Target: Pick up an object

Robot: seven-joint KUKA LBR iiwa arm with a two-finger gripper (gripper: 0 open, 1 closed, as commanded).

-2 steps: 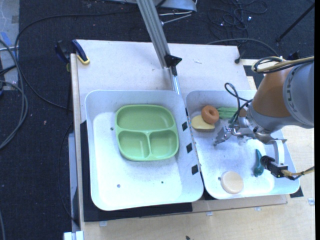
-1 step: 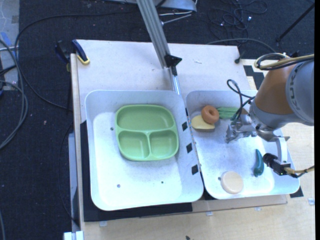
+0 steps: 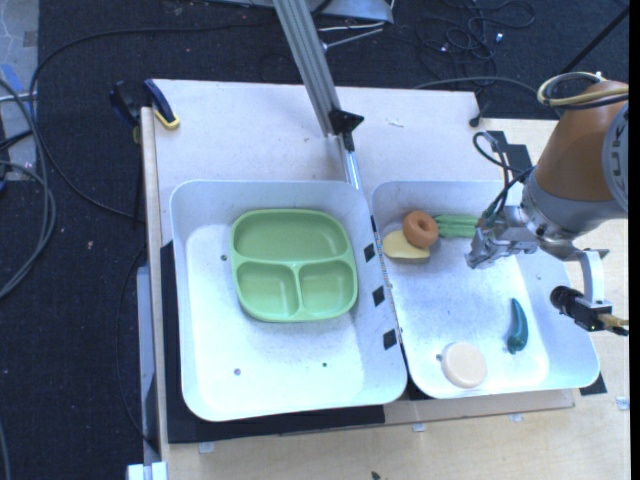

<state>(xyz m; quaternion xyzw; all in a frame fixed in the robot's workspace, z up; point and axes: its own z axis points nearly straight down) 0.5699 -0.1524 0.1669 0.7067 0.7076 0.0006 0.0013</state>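
In the right bin (image 3: 440, 303) lie a brown doughnut (image 3: 421, 229) resting on a pale yellow piece (image 3: 404, 247), a light green stalk (image 3: 455, 225) behind them, a dark green pepper (image 3: 516, 327) and a cream round disc (image 3: 464, 364). My gripper (image 3: 480, 254) hangs low over the bin's upper right part, just right of the doughnut and by the end of the green stalk. I see nothing between its fingers.
The left bin (image 3: 200, 358) holds a green divided plate (image 3: 294, 264). A slanted metal pole (image 3: 310, 53) rises behind the bins. The orange-banded arm (image 3: 580, 158) and its cables cover the right bin's far right corner.
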